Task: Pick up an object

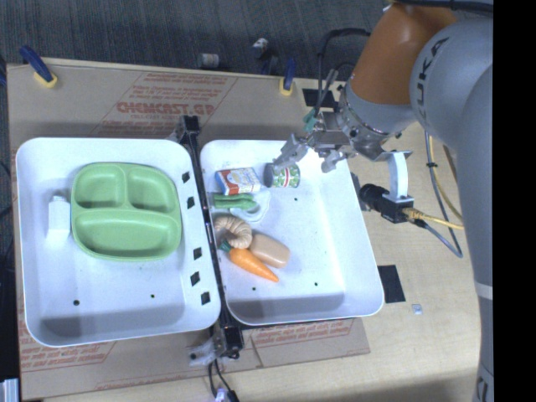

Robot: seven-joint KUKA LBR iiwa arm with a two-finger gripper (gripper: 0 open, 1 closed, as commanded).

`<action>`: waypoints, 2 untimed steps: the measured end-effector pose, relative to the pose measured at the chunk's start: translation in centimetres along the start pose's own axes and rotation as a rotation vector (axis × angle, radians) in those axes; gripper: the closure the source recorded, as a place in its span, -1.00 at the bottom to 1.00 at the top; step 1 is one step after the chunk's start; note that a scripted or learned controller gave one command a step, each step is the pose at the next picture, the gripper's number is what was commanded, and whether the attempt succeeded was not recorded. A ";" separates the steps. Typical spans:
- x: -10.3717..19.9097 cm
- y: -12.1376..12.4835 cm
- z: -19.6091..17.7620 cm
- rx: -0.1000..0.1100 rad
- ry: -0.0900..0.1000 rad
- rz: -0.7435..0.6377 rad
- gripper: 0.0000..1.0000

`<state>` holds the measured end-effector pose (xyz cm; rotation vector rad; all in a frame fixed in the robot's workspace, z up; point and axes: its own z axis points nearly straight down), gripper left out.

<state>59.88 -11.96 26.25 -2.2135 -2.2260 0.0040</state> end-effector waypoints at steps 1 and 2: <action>-1.9 4.3 16.7 0.006 0.006 0.005 -1.00; -1.9 4.6 15.5 -0.003 0.003 -0.001 1.00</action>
